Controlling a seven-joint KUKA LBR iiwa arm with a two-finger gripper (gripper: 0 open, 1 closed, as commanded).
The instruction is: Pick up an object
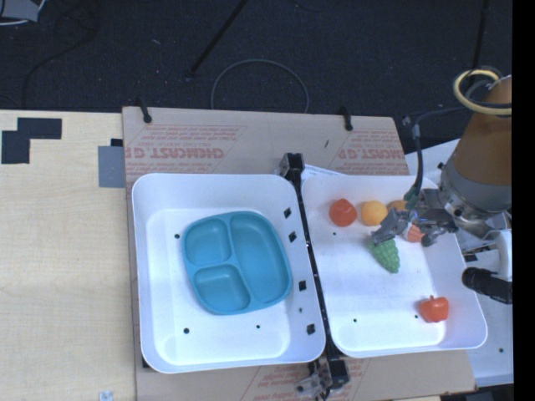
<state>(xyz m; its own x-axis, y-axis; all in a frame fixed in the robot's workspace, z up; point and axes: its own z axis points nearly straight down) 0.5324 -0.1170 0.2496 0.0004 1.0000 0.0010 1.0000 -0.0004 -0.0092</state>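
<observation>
Green toy vegetable (387, 255), bumpy and tapered like a small ear of corn or bunch of grapes, lies in the right bin (368, 341) just below the gripper (407, 224), whose jaws are too blurred and crowded to judge as apart or together. Beside the gripper sit a red round fruit (342, 212) and an orange one (373, 213), with another orange piece partly hidden behind the jaws. A red tomato-like toy (434, 308) rests well below, and a blue divided plate (236, 261) fills the left bin (159, 324).
</observation>
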